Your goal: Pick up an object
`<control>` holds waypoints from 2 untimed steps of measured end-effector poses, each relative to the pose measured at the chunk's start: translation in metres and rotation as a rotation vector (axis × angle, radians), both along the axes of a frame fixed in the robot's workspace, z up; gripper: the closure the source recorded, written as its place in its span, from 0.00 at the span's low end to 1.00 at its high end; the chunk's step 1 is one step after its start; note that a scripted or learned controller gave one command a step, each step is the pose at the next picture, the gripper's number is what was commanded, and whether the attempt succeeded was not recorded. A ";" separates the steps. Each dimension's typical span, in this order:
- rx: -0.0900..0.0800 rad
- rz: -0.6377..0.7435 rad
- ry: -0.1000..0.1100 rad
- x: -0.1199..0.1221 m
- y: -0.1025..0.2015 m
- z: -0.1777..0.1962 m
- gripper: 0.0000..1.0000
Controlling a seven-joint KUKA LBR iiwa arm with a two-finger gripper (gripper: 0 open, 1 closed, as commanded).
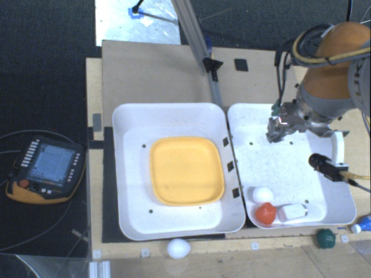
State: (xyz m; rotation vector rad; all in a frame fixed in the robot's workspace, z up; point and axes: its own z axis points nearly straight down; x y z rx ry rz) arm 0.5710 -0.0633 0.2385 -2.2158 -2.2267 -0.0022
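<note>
Camera view: pincer [276,131] hovers over right bin's [290,172] far half, finger state unclear; red ball [266,213], white ball [262,194], white block [293,212] cluster toward counter's near edge.

Control pendant [43,168] on dark floor at 9 o'clock; white ball [178,248], green ball [325,238] on worktop [145,74] at 6 and 5 o'clock.
</note>
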 end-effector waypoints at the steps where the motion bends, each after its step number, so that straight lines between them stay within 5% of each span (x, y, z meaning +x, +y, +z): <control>1: 0.000 0.000 0.000 0.007 0.051 0.005 1.00; 2: 0.000 0.000 0.001 0.004 0.100 -0.009 1.00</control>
